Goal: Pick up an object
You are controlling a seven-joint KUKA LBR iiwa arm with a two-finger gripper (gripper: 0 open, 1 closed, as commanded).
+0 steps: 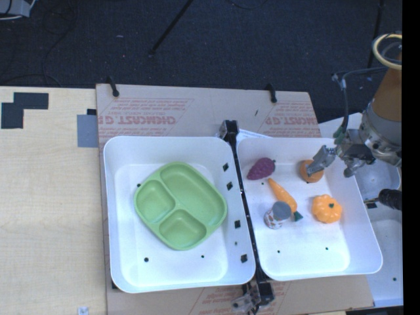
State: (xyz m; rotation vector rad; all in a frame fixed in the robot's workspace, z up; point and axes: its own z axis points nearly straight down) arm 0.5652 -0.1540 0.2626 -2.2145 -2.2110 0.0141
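Note:
The right bin [328, 258] holds several small items. A purple fruit-like piece [260, 168] lies near its back left, with an orange carrot [282, 192] just in front of it. A small grey-and-white piece [278, 214] sits by the carrot's tip, and an orange pumpkin-shaped toy [326, 209] lies to the right. A round orange object [308, 172] rests at the back. My gripper [336, 162] hangs over the bin's back right part, open, with nothing between its fingers. Its left finger [321, 157] is right above the round orange object.
The left bin [125, 254] holds a green divided plate [180, 205]. A black divider clip strip [239, 202] runs between the bins. The grey arm with its orange band [387, 100] comes in from the right. Cardboard lies under both bins.

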